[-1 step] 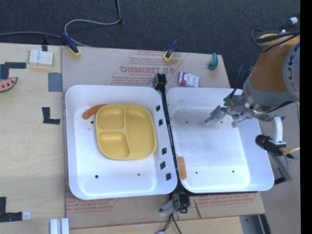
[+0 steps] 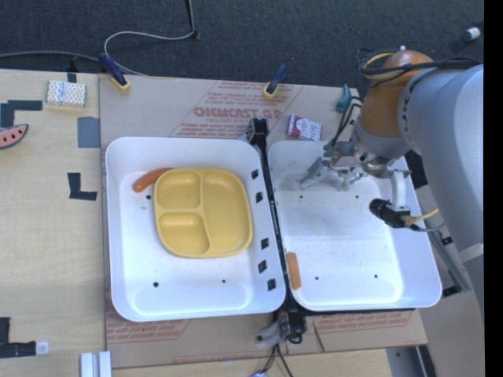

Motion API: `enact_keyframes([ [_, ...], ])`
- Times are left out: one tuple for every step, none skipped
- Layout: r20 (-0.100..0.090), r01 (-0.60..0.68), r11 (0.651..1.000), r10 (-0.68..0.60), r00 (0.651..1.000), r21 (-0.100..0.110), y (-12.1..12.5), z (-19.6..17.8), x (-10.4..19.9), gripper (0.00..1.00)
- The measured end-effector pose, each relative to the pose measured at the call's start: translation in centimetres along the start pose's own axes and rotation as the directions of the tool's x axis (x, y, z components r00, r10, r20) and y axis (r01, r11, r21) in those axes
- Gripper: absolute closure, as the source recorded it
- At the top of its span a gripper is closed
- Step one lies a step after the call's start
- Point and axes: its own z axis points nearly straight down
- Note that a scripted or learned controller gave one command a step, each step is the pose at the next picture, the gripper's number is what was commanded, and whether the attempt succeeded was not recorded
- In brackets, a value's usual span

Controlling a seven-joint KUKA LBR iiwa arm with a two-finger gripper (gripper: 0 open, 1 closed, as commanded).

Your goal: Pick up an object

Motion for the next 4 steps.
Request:
enact_keyframes([
  [0.000, 0.002, 1.000, -0.002, 1.000, -0.001, 0.1, -1.0, 0.1, 1.00],
  [0.001, 0.002, 1.000, -0.002, 1.000, -0.001, 0.1, -1.0, 0.0, 0.00],
  [0.002, 0.001, 1.000, -0.001, 1.000, -0.003, 0.9, 1.4, 3.7, 0.00],
  [0.003, 0.002, 1.000, -0.002, 1.000, -0.005, 1.0, 0.3, 3.7, 1.00],
])
